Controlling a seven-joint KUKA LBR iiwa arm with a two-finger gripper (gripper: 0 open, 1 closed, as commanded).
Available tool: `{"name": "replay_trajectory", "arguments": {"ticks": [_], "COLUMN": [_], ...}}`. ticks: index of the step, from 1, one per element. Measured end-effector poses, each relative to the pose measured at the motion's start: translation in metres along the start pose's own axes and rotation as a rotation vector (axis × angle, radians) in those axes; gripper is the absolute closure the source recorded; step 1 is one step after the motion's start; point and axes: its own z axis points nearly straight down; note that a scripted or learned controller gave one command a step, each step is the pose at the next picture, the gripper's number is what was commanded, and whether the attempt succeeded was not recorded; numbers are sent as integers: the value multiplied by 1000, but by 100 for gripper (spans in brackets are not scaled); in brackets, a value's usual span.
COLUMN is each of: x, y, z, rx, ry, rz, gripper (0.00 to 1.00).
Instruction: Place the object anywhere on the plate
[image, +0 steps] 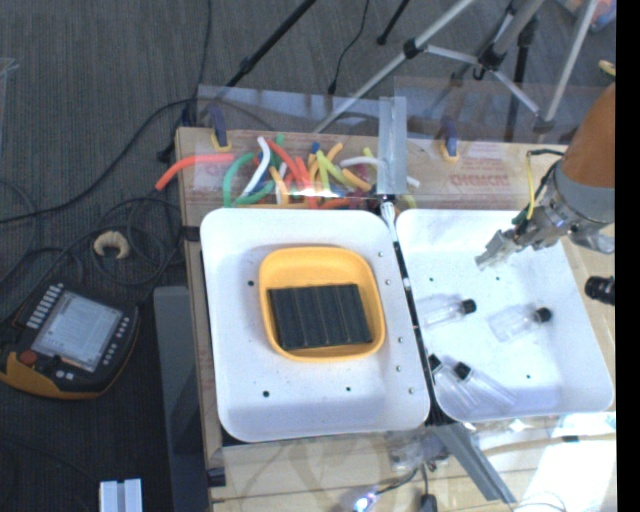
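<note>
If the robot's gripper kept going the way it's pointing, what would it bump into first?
The grey two-finger gripper points down and left, over the right shallow white bin. Going straight on, it would probably meet that bin's bare white floor first, above the small clear plastic bottle with a black cap. Depth is hard to judge from here.

Left bin: yellow plate bearing a dark ribbed slab. Right bin: three clear bottles with black caps, lying apart. Claw over the right bin's far area, above the bottles. Coloured tubes heaped on the tabletop behind the bins.
</note>
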Motion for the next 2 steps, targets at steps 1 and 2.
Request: {"name": "replay_trajectory", "arguments": {"ticks": [1,2], "x": [54,114], "y": [-46,-71], "z": [-4,18], "rx": [-1,-1], "ry": [2,5], "rz": [-34,-229], "gripper": [100,100]}}
